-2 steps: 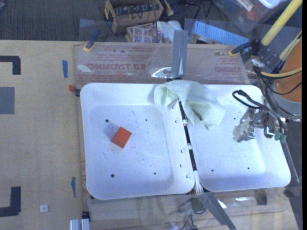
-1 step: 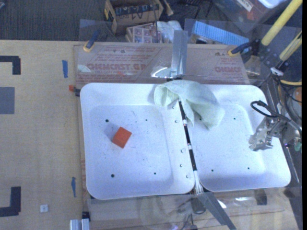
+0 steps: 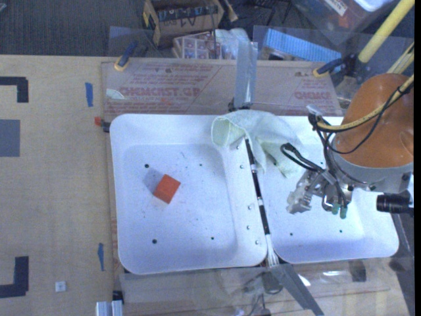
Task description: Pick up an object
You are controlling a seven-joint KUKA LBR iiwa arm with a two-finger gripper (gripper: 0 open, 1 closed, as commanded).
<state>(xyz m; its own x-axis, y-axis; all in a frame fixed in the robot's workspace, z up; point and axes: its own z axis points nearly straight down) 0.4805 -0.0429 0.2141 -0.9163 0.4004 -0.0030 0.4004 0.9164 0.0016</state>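
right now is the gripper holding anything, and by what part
Cannot be told. The gripper is over the right bin, too blurred to show anything between its fingers. The orange block lies alone in the left bin.

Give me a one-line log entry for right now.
gripper: over right bin, nothing visibly held | orange block: in left bin, untouched | cloth: draped over divider | pick: not done

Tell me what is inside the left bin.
One orange block lies in the left bin, left of its middle, with a few dark specks around it. The pale cloth draped over the bins' shared rim at the top hides whatever is beneath it.
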